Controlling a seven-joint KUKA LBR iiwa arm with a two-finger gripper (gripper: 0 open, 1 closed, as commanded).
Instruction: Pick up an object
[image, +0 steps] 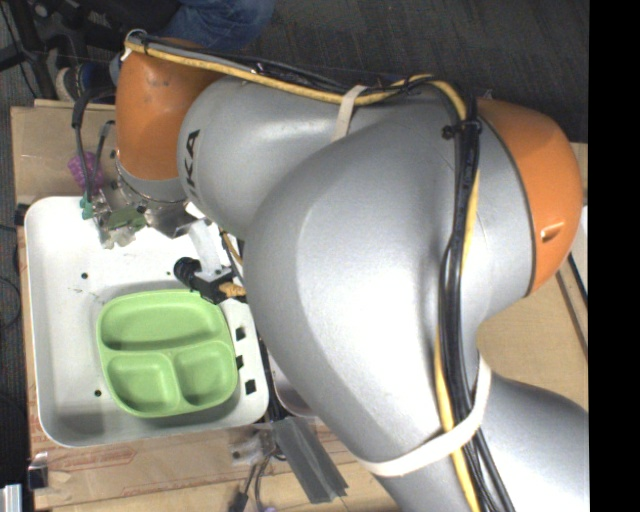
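Over the far left corner of the white bin (58, 262), just beneath the orange band of the arm (380, 260), the gripper (117, 232) is seen low above the bin floor; whether it is parted or closed cannot be told, since its tip is small and blurred, and nothing can be made out in its hold; a green tray (165, 352) with three compartments, one long and two smaller, is laid flat in the nearer half of the same bin, apart from the gripper, with bare white floor between them; much of the view to the right is covered by the grey arm; the wooden bench (40, 130) is seen beyond the bin's far rim
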